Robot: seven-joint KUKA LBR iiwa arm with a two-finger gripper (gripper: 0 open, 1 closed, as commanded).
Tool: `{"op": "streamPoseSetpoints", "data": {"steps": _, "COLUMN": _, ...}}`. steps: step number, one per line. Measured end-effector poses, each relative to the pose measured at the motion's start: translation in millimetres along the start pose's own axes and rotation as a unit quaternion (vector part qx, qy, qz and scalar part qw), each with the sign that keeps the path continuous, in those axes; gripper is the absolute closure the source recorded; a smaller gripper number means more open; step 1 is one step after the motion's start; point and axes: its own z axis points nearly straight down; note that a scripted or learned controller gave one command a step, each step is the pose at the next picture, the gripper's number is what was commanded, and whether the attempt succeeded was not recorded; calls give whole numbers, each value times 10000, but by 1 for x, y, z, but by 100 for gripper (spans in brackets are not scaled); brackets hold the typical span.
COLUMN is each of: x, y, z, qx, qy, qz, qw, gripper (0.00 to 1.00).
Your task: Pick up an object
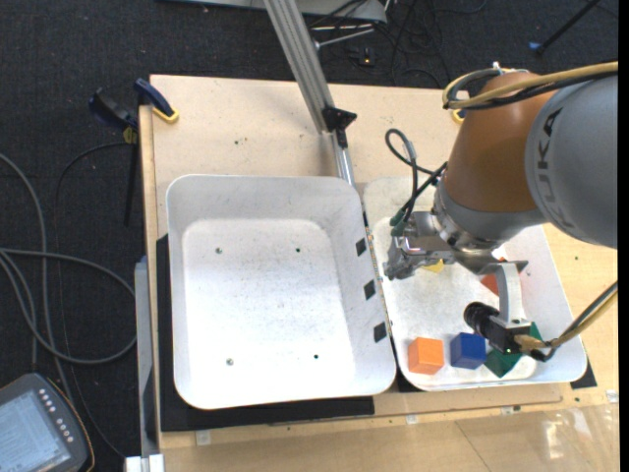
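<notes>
**Arm low over the right bin, blocks waiting at its near edge**

While the arm reaches in from the right, its grey and orange bulk covers much of the right bin and hides whatever lies beneath the wrist. That posture, judged from the slant of the links, looks like a descent toward the bin floor rather than a transit across the bench.

Left bin: white, speckled, shallow, sitting flush beside its neighbour, presumably as the drop side.

Gripper: metal hardware just inside the right bin's left wall, near the seam between the two bins. Whether it is spread or closed, I cannot tell; the wrist and cable loop crowd it, and nothing visible sits in it.

Candidate objects, all in the right bin:
- orange block, near the front edge, standing apart and unobstructed.
- blue block, just beside the orange one.
- green block, touching or nearly touching the blue, partly under a black fitting.
- a small orange-red piece, partly hidden near the arm.

They cluster toward the front rim, likely having slid or been dropped there. The gripper sits well apart from them, so any pick seems to need a shift toward the front edge.
</notes>
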Motion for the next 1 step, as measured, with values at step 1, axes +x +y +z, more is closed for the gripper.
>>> {"op": "streamPoseSetpoints", "data": {"steps": 1, "x": 53, "y": 0, "z": 11, "qx": 11, "qy": -3, "qz": 4, "qw": 10000, "gripper": 100}}
